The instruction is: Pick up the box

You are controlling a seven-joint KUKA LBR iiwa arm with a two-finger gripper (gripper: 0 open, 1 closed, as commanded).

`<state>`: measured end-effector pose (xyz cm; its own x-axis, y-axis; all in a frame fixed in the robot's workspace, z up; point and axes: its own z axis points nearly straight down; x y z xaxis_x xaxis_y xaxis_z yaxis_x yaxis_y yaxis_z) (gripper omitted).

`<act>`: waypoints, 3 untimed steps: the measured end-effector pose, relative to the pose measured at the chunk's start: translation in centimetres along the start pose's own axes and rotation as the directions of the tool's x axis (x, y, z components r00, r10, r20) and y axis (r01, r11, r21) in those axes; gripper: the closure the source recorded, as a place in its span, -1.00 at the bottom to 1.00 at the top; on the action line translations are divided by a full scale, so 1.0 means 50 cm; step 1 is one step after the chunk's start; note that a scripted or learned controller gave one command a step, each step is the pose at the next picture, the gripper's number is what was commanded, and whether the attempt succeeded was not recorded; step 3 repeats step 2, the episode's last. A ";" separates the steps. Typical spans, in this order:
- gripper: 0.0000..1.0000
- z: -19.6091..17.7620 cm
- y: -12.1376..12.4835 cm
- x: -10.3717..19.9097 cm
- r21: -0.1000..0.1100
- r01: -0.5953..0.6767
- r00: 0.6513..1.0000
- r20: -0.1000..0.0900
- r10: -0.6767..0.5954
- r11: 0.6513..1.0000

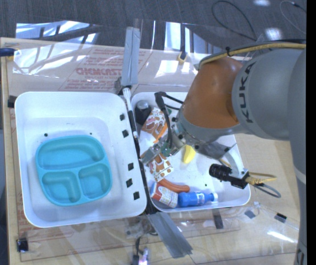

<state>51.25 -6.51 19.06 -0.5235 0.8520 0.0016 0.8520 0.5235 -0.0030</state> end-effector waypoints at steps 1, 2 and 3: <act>1.00 0.173 -0.101 -0.107 -0.005 0.085 0.996 0.005 -0.085 0.996; 1.00 -0.073 -0.124 -0.066 -0.003 0.071 0.997 0.003 -0.071 0.997; 1.00 -0.073 -0.124 -0.066 -0.003 0.071 0.997 0.003 -0.071 0.997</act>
